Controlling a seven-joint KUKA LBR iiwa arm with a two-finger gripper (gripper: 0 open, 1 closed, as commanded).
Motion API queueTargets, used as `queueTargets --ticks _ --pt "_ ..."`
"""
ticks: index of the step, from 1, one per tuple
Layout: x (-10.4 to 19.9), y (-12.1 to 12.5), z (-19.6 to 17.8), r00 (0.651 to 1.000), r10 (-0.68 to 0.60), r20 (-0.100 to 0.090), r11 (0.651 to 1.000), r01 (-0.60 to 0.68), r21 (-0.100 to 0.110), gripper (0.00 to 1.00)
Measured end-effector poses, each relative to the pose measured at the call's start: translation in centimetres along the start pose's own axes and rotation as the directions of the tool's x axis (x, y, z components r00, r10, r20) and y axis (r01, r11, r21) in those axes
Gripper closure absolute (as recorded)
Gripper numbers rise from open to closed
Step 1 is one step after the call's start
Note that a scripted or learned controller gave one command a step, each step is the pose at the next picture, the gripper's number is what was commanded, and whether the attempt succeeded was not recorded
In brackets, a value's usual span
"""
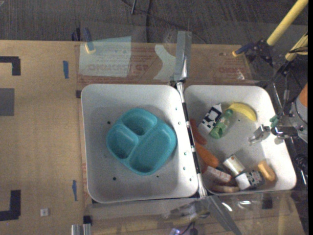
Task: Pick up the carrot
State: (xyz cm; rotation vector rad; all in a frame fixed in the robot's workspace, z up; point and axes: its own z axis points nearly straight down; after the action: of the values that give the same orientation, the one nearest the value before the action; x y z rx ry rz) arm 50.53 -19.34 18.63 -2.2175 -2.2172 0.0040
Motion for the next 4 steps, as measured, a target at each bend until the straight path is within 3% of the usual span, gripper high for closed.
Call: queueTargets --ticks 1,2,3,4 --pt "2.8 -0.4 9.9 0.979 -0.205 0.006 0.979 0.206 -0.012 0.0" --pt "6.6 -1.9 9.8 1.0 -0.027 0.009 0.999 0.027 -0.023 0.0" --pt "6.2 -1.9 9.1 1.0 -0.02 0.013 1.0 0.021 -0.022 1.0" --pt "15.4 -2.6 0.3 0.993 0.118 0.002 0.993 -0.118 -0.005 1.0"
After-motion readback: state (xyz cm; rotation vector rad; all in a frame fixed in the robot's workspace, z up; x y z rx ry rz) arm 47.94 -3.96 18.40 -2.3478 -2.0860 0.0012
